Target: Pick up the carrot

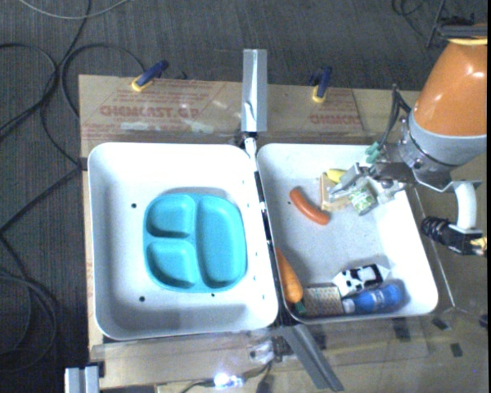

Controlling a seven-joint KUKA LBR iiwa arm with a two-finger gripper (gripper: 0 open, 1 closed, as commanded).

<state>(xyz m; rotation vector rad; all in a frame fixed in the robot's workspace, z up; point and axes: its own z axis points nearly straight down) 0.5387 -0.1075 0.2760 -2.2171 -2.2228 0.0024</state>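
Nearest us, the right bin (409, 244) holds the carrot (289, 278) along its left wall, long axis near-to-far, beside a blue bottle (378, 298). Farther back, the gripper (352, 188) hovers; its jaws' state we cannot tell. The left bin (114, 219) holds a blue tray (196, 240).

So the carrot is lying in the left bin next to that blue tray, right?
Not quite. The camera view shows the carrot in the right bin, against its left wall near the front. The blue tray sits in the left bin.
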